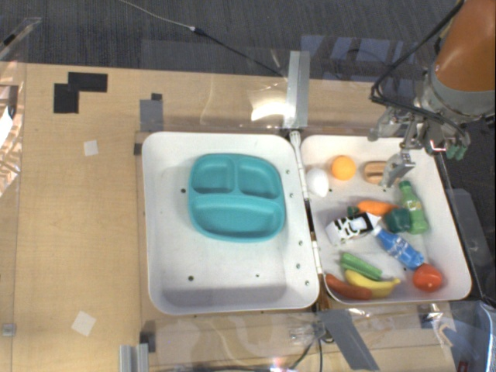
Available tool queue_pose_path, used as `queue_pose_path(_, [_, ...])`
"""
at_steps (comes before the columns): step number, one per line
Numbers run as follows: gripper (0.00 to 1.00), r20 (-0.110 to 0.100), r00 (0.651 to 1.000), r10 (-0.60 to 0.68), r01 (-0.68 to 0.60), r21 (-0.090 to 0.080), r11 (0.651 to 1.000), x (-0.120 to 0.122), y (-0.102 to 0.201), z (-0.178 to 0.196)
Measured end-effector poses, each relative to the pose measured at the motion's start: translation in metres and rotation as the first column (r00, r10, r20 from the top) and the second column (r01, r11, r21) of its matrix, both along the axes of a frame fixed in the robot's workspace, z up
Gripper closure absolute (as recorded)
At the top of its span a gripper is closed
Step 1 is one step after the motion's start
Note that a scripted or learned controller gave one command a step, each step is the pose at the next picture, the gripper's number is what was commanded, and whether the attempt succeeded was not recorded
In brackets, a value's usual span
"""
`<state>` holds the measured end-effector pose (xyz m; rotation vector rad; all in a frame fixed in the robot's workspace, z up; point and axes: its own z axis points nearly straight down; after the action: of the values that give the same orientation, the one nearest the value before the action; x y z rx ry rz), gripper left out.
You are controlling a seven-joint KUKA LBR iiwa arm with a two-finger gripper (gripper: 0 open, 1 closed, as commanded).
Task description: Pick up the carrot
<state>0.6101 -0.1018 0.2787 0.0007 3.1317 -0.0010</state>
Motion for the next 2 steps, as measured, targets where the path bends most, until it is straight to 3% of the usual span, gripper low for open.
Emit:
queue_pose_path(1, [0.00,0.009,0.997,-0.076,0.076,0.001,0.997,0.002,0.004,-0.152])
queue_pose_path(2, [0.00,-0.015,0.965,-0.262,0.262,0.001,0.965,0.052,-0.002,-0.190])
